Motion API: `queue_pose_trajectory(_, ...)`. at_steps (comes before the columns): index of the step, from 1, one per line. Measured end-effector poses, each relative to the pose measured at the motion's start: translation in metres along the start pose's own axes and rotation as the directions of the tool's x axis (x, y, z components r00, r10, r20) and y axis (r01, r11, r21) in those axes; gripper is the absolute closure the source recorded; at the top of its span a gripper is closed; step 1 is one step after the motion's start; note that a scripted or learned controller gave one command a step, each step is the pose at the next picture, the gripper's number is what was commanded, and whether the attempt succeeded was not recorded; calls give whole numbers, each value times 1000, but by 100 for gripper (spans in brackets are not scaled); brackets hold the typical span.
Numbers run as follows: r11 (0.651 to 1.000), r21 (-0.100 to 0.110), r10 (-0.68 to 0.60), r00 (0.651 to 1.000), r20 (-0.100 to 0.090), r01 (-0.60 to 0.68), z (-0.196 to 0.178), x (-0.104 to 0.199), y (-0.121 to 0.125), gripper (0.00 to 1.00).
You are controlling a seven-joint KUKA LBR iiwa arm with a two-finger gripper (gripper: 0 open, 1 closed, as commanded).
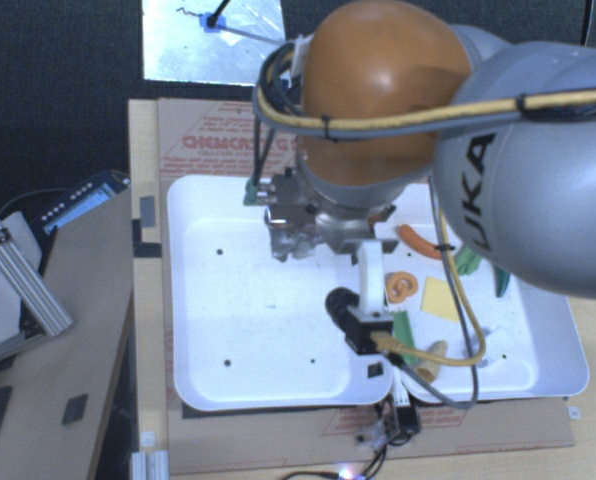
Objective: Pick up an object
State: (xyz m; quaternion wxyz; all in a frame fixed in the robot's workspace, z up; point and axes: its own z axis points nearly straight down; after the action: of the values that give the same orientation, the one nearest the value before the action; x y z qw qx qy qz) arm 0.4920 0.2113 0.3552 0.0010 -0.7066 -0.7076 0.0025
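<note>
Your KUKA arm reaches in from the right over two white bins, its orange band looming large at the centre of the camera view. The gripper hangs over the far right part of the left bin, close to where that bin meets the right bin. From this angle you cannot tell whether it is spread or pressed together.

The things you could pick lie in the right bin, partly hidden behind the arm and apart from the gripper. An orange carrot-shaped piece lies toward the far side, with a green piece just beside it and a dark green sliver further right. Nearer the middle, an orange curled ring lies just beside a flat yellow square. A green strip and a tan piece lie toward the near wall.

The floor of the left bin shows a few small dark dots. Both bins rest on a printed cardboard sheet laid on the bench. A silvery sheet lies beyond the bins. At your left sit a dark handheld device with a blue screen and an aluminium rail.
</note>
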Motion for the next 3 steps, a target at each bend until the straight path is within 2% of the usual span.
queue_pose_trajectory(1,1000,-22,-5,1000,-11,5,-142,13,-3,100)
queue_pose_trajectory(2,1000,-8,-4,1000,-5,4,-150,23,-6,100)
queue_pose_trajectory(3,1000,-7,-5,1000,-4,5,-160,23,-6,100)
